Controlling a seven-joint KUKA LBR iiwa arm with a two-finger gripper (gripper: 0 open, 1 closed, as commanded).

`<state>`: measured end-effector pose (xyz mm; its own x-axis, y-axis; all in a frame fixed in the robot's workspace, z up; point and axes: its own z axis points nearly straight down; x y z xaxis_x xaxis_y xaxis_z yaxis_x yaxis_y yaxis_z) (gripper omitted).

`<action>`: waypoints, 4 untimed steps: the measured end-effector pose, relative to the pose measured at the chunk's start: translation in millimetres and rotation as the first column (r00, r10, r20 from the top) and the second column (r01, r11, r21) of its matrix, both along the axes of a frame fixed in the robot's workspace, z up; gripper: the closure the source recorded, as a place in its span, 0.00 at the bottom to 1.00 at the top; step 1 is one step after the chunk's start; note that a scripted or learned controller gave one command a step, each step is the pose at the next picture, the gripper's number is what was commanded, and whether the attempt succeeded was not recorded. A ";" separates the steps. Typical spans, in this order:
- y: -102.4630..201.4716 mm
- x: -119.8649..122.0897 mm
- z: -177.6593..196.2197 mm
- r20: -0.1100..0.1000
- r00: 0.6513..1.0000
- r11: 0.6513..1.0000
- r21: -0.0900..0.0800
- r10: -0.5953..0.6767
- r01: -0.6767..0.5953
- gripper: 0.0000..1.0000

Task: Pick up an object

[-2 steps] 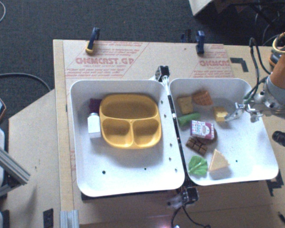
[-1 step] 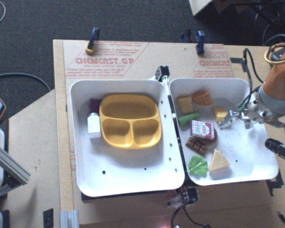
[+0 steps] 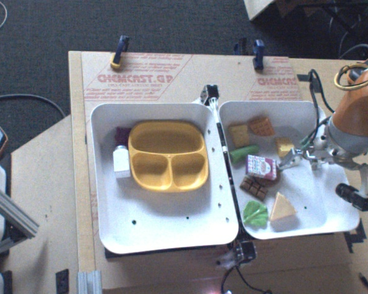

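Observation:
The right bin (image 3: 313,192) holds several toy foods. A tan bread slice (image 3: 238,133) and an orange waffle piece (image 3: 261,126) lie at the back. A small yellow block (image 3: 284,146) sits near a green vegetable (image 3: 243,152). A pink carton (image 3: 262,167) stands in the middle, with a brown chocolate bar (image 3: 253,188) just in front of it. A green leaf (image 3: 255,213) and a cheese wedge (image 3: 282,208) lie at the front. My gripper (image 3: 290,160) is low in this bin, just right of the pink carton and in front of the yellow block. Nothing visibly hangs from it.
The left bin (image 3: 104,182) holds a yellow divided tray (image 3: 168,155), a white bottle (image 3: 121,162) and a dark purple item (image 3: 122,135). A black divider rail (image 3: 224,158) runs between the bins. Bare floor lies in the right bin's right half under the arm (image 3: 352,118).

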<state>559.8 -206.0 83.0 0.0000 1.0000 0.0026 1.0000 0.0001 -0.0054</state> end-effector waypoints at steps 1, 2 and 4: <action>-0.7 1.2 12.6 0.005 1.000 1.000 -0.002 -0.001 0.001 1.00; 0.9 3.8 55.9 0.011 1.000 1.000 -0.005 0.001 -0.001 1.00; -5.3 -2.6 144.6 0.012 1.000 1.000 -0.006 0.001 -0.001 1.00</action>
